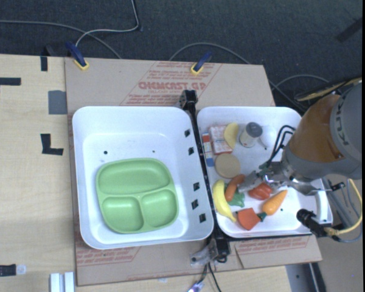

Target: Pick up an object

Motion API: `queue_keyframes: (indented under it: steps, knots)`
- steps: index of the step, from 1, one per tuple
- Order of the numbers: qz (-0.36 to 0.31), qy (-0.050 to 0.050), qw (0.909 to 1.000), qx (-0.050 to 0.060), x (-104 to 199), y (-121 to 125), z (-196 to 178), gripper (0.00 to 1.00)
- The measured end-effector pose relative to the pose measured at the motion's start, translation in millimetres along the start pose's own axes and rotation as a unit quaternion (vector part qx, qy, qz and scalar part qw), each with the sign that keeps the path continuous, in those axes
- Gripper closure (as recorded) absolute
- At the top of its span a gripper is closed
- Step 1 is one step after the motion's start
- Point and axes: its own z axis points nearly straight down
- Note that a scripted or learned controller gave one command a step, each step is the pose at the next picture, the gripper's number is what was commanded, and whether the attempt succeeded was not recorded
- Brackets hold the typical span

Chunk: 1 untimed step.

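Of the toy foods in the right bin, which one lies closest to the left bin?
The yellow banana, lying along the right bin's left wall; the carrots lie farther right.

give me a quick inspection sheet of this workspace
surface: cardboard sheet on a wood bench, two white bins side by side
job's things: right bin holds a banana, carrot, red pieces, a small box, a round tan disc and a grey can
clutter: green divided tray in the left bin
grippers: gripper low over the right bin's toys; grip cannot be judged
cables: white cable on the dark floor; wires at the bins' front
surroundings: two clamps on the cardboard edge
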Motion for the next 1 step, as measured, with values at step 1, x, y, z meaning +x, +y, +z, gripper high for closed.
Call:
queue_keyframes:
  steps: [1]
  knots:
    - [0.000, 0.000, 1.0000, 0.001, 0.5, -0.1, -9.5, 1.00]
